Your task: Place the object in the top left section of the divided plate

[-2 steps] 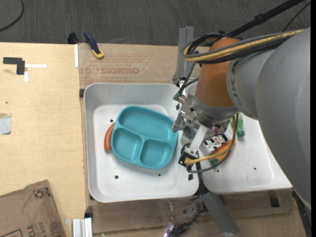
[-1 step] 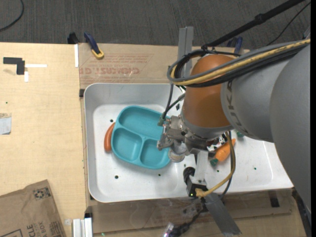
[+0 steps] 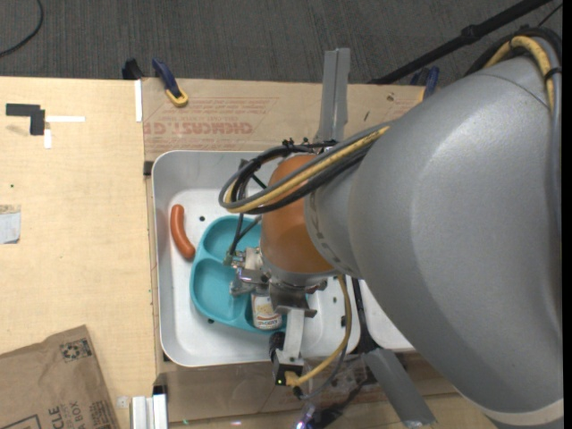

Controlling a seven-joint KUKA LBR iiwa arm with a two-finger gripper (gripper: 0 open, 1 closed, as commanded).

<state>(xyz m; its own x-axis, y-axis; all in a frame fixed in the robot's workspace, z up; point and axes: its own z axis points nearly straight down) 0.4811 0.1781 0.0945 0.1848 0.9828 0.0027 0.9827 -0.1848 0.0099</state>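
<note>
A teal divided plate [image 3: 211, 280] lies in the left white bin [image 3: 162, 266], and the arm covers its right part. My gripper [image 3: 259, 295] hangs over the plate's right side, below the orange wrist band [image 3: 290, 217]. A small brown item with a white label [image 3: 264, 315] shows right under the gripper at the plate's near right edge; whether it is held I cannot tell. An orange-red sausage [image 3: 182, 232] lies on the bin floor just left of the plate's upper left section.
The big grey arm [image 3: 447, 231] hides most of the right bin [image 3: 391, 334]. Black and yellow cables [image 3: 246, 186] loop over the bin's back. A wooden bench top [image 3: 71, 222] spreads to the left, with a brown paper bag [image 3: 54, 382] at the bottom left.
</note>
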